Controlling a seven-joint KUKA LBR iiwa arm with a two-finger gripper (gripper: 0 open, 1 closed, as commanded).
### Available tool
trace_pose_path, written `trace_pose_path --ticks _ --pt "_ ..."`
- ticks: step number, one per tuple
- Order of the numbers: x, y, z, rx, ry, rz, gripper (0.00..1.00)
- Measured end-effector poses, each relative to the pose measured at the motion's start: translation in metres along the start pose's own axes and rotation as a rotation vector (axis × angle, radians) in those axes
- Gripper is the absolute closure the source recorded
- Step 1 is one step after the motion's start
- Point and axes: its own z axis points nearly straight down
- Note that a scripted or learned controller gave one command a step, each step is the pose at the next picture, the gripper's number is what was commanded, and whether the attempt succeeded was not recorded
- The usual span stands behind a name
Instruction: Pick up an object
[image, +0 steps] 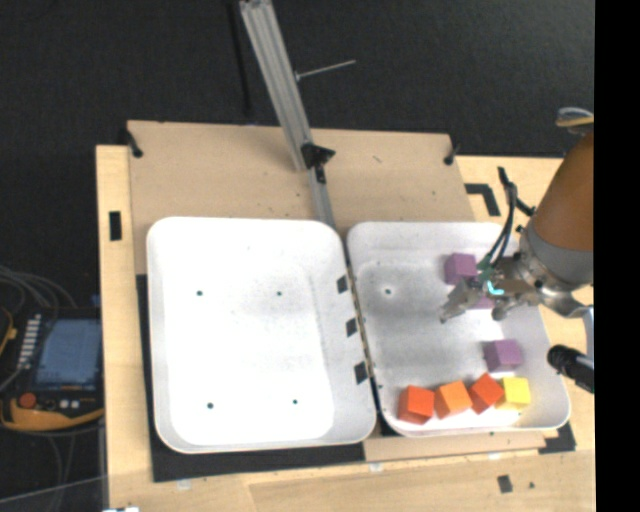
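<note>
We see a pale wooden bench (115, 300) on a dark floor (100, 60), a slanted metal pole (285, 85), and a blue-screened device (65, 355) at left.

smooth plastic, flat wood, shiny metal

the two white bins, the left bin (250, 330) and the right bin (420, 320), look like smooth plastic with a soft shine and faint grey scuffs. the bench (290, 170) looks like pale, matt wood board. the pole (285, 85) looks like shiny grey metal. the little blocks, like the orange block (416, 403) and the purple block (460, 266), look smooth and matt.
</note>
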Motion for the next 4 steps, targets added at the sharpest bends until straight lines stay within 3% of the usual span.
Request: trace_pose_path --ticks 1,3,4 --pt "0.000 0.001 -0.002 -0.005 -0.001 0.002 0.00" --pt "0.000 0.004 0.118 0.002 -0.002 0.003 0.00" --pt "-0.002 0.005 0.129 -0.005 -0.003 0.005 0.00"
